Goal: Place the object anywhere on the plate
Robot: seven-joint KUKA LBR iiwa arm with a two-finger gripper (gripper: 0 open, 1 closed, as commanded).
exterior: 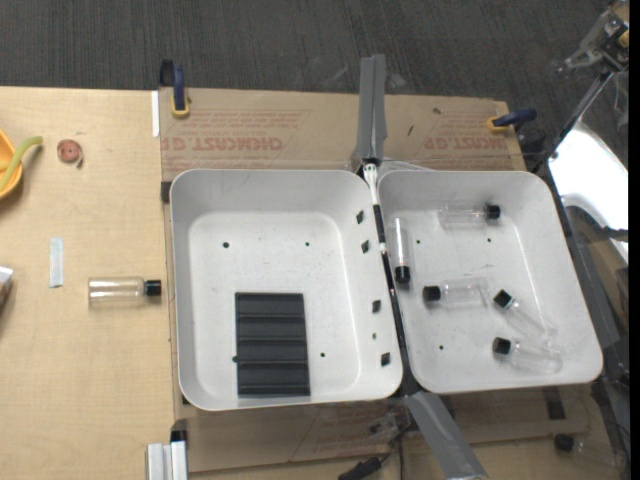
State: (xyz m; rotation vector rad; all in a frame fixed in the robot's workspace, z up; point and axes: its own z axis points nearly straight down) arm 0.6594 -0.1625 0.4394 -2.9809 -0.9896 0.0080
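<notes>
Looking down on the bench, I see the task's things in separate bins. The dark ribbed plate lies flat in the left bin, at its near side, with bare white floor to its left, right and far side.

The clear vials with black caps are all in the right bin, and all lie on their sides:
- One vial lies along the left wall, close to the divide between the bins, with its cap at the near end.
- A second vial lies across the far part, cap to the right.
- A third vial is in the middle, cap to the left.
- A fourth vial lies just beside the third, slanting towards the near right.
- A fifth vial sits near the near-right corner and is hard to make out against the white.

The raised rims of both bins, with small black clips along them, stand between the vials and the plate.

Outside the bins, another capped vial lies on the wooden bench just left of the left bin. Further left are a pale strip, a small reddish disc and part of a yellow object. A cardboard sheet lies under the bins, held by clamps at its far corners.

I cannot tell how the claw stands.
</notes>
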